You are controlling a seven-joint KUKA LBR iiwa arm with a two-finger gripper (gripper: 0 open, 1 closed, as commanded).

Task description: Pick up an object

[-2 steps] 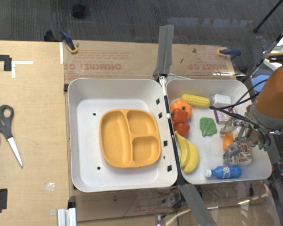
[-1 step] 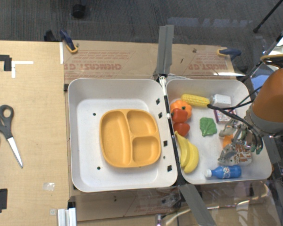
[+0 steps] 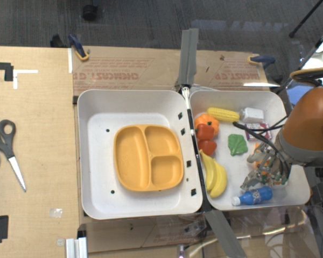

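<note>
My gripper (image 3: 253, 170) hangs low over the right bin (image 3: 269, 97), near its front right, with the orange-banded wrist behind it. Its fingers stand apart, open, and nothing shows between them. Just below it a blue bottle with a white cap (image 3: 253, 196) lies against the bin's front wall. A green leaf-shaped toy (image 3: 237, 144) lies to the gripper's upper left. Along the bin's left side lie yellow bananas (image 3: 216, 176), a red piece (image 3: 207, 146) and an orange pepper (image 3: 206, 125). A corn cob (image 3: 223, 113) and a small white box (image 3: 253, 114) lie at the back.
The left bin (image 3: 91, 144) holds a yellow divided plate (image 3: 149, 157). Scissors (image 3: 9, 149) lie on the wooden bench at far left. A cable (image 3: 253, 127) runs from the wrist across the right bin's back.
</note>
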